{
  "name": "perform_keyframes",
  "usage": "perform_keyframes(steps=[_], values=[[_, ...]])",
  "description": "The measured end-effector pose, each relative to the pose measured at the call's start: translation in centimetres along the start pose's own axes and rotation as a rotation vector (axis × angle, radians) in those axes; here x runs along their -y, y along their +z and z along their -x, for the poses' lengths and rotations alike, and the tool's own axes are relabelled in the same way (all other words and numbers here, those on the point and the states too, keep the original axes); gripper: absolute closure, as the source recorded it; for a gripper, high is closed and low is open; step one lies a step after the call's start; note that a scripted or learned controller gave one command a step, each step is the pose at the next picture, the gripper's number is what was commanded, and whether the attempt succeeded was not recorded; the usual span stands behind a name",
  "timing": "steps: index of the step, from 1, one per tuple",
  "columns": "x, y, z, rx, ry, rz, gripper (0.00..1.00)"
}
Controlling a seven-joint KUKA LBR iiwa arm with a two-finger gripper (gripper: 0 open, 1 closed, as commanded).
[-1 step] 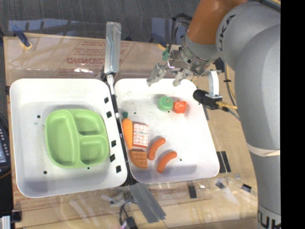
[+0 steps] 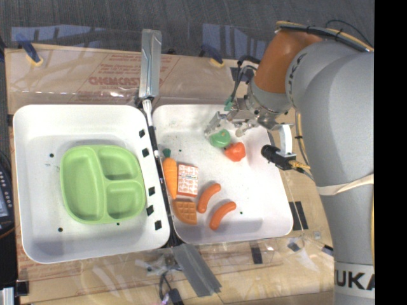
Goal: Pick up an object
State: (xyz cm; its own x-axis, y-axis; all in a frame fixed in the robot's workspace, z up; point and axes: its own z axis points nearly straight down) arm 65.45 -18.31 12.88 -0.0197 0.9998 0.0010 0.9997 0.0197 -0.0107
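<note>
Green toy: small, rounded, bright green, possibly a pepper or leafy vegetable piece; it lies in the upper middle of the right bin, directly under the gripper and touching or just beside the red toy.
Red toy: small, rounded, red-orange, tomato-like, just below and right of the green toy.
Carrot: 1, orange, long, lying along the right bin's left wall with a green tip at its upper end.
Sausages: 2, orange-brown, both tilted the same way, 1 in the bin's middle and the other just below and right of it, apart from each other.
Carton: 1, small, flat, white and red printed pack, just beside the carrot.
Waffle: 1, orange-brown, gridded, just below the carton, near the bin's front edge.
Tray: 1, light green, 3 compartments, lying in the left bin.
Bins: 2, white, shallow, side by side.
Gripper: low over the right bin's upper part, metal fingers spread about the top of the green toy; the gap looks narrow, and I cannot tell whether the fingers grip the toy or merely touch it.
Arm: grey with the orange band, reaching in from the right.
</note>
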Motion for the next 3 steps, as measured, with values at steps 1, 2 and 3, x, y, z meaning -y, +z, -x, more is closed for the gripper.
perform_keyframes(steps=[1,2,3], values=[[-0.3,3.9,-0.3,0.001,-0.024,0.004,0.00],[-0.3,2.9,-0.5,0.000,-0.029,0.002,1.00],[-0.2,2.1,-0.5,-0.001,-0.032,-0.001,1.00]])
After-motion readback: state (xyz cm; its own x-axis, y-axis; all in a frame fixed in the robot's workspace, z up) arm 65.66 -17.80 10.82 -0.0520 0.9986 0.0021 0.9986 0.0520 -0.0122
